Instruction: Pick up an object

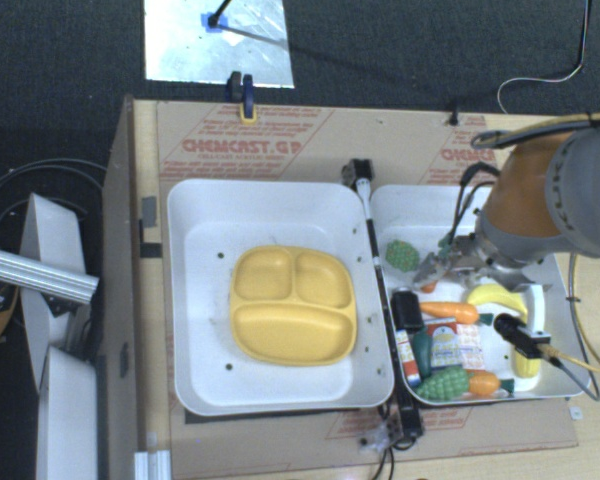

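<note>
Down in the right white bin [420, 200], the metal two-finger gripper [432, 270] hovers; its state I cannot tell. Just left sits a bumpy green ball [401, 256], just below an orange carrot [448, 310]. Further left, a yellow divided tray [292, 304].

Two bins side by side, laid out around the divided tray

The divided tray [293, 304] lies in the middle of the left bin [205, 228]. Right of the tray, past the shared wall, is the right bin [410, 203], holding a heap: broccoli [402, 256] nearest the tray's far corner, a carrot [448, 310] and banana [497, 298] farther right, a marker [407, 353] just beside the wall. The gripper [442, 264] sits right of the broccoli. Behind the tray, beyond the bench, lies a metal sheet [220, 28].
</note>
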Controlling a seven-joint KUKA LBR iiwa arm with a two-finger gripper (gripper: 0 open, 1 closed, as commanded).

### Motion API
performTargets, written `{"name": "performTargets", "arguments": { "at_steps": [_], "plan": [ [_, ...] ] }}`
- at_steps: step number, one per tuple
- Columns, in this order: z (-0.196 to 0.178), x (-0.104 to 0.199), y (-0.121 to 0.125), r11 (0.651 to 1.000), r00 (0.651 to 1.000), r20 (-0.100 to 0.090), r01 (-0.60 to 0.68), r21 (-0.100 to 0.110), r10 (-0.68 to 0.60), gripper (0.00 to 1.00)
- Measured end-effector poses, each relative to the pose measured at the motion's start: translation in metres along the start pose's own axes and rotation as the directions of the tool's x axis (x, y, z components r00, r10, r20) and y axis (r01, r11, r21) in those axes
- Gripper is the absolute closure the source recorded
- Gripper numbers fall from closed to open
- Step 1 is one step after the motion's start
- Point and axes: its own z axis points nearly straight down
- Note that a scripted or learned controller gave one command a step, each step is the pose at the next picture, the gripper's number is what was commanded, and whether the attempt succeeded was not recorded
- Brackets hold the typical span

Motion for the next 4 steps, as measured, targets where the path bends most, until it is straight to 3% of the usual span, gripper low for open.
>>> {"name": "performTargets", "arguments": {
  "at_steps": [1,2,3,4],
  "plan": [
    [0.000,0.024,-0.019,1.000,1.000,0.000,0.001,-0.001,-0.001,0.00],
    [-0.010,0.024,-0.019,1.000,1.000,0.000,0.002,-0.002,-0.002,1.00],
    [-0.010,0.024,-0.019,1.000,1.000,0.000,0.002,-0.002,-0.002,0.00],
    [0.000,0.004,-0.055,1.000,1.000,0.001,-0.001,-0.001,0.001,0.00]
  ]
}}
